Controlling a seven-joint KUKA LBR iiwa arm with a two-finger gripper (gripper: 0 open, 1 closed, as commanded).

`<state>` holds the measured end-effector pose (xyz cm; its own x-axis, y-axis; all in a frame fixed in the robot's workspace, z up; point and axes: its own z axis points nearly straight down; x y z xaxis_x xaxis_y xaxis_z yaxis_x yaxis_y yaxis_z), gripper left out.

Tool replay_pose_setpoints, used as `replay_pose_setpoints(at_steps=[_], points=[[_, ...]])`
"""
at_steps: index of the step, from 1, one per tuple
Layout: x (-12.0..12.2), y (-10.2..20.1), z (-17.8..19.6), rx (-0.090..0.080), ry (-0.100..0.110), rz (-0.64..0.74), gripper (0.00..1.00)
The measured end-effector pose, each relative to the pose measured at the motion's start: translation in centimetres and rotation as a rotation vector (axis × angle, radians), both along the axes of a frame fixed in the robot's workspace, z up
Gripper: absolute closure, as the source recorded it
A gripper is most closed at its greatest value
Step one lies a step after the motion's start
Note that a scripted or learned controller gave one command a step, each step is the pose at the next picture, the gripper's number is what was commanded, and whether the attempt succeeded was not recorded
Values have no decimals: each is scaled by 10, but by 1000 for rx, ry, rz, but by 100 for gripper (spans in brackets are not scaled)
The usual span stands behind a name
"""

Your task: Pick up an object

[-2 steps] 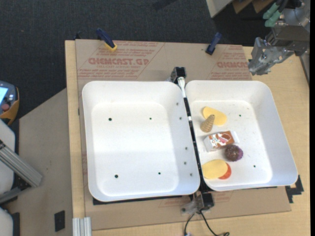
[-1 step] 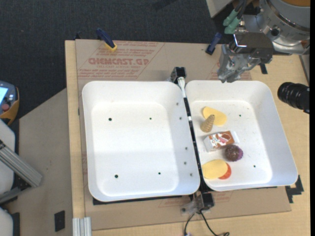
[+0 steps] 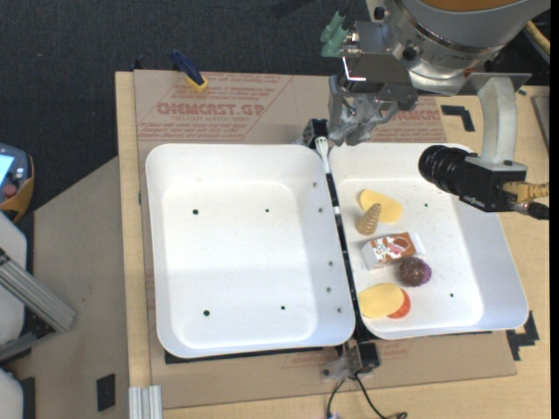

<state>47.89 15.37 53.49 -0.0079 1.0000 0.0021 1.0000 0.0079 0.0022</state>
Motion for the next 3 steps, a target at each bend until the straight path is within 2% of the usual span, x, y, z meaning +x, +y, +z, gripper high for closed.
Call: replay_pose_setpoints(at_steps=[1, 2, 3], points=[[0, 63, 0, 0, 0, -1, 100], [-1, 35, -175, -10, 19, -11, 100], [9, 73, -47, 6, -13, -3, 100]])
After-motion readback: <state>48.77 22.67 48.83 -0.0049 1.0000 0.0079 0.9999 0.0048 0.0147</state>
